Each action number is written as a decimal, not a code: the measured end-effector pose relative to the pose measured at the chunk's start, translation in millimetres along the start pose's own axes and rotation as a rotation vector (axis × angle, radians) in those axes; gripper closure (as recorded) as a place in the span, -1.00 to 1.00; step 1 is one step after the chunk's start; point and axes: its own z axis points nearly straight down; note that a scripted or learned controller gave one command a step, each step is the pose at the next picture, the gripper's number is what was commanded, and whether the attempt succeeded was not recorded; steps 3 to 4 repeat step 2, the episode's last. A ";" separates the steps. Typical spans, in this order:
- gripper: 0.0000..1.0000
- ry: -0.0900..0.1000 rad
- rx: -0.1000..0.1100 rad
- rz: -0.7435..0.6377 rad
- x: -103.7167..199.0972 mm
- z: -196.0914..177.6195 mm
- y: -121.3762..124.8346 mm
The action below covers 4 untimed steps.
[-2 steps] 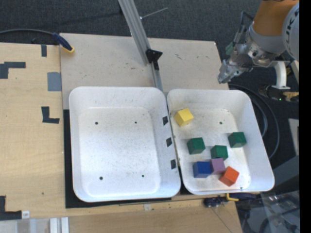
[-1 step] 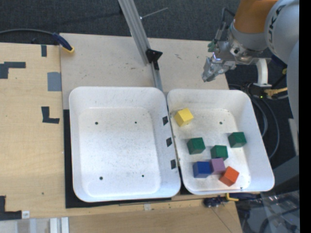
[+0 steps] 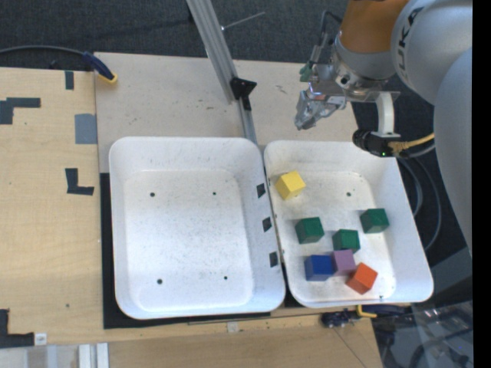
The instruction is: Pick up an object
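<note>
The right bin holds several small cubes: a yellow cube near its back left, three green cubes, a blue cube, a purple cube and an orange cube near the front. My gripper hangs above the back edge of the right bin, behind the yellow cube, well above the cubes. Nothing is seen between its fingers.
The left bin lies beside the right one. A slanted metal bar runs down from the top toward the gap between the bins. A cable with a blue and yellow clip lies at the back left of the bench.
</note>
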 end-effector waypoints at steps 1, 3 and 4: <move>1.00 0.000 0.000 0.000 48.4 1.3 -4.3; 1.00 -0.001 0.002 0.000 102.8 24.4 -10.7; 1.00 -0.001 0.002 0.000 102.8 24.4 -10.7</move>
